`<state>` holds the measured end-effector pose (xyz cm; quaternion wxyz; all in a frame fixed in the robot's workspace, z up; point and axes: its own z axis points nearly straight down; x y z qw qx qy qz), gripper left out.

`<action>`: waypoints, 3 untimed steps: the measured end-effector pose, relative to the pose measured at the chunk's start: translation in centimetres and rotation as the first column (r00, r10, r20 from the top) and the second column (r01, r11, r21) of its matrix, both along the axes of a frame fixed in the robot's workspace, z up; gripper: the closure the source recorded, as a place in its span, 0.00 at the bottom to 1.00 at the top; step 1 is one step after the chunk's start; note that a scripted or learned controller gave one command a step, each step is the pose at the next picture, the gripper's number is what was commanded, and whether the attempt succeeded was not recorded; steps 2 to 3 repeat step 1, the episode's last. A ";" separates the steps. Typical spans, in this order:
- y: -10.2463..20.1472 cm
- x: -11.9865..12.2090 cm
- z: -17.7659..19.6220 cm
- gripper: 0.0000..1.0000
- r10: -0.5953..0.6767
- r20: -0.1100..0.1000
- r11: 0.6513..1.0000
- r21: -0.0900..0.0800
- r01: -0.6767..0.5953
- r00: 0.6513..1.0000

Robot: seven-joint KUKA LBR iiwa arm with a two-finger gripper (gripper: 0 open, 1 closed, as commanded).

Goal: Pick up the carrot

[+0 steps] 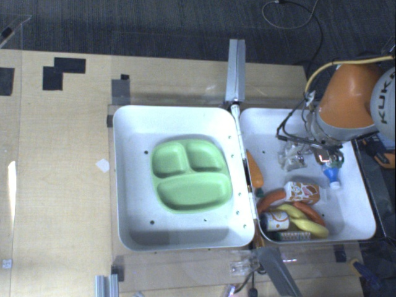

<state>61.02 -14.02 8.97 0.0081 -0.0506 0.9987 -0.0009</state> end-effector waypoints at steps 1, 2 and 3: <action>9.4 6.1 9.5 1.00 0.034 -0.008 0.999 0.003 -0.034 0.999; 9.4 6.1 9.5 1.00 0.034 -0.008 0.999 0.003 -0.034 0.999; 9.4 6.1 9.5 1.00 0.034 -0.008 0.999 0.003 -0.034 0.999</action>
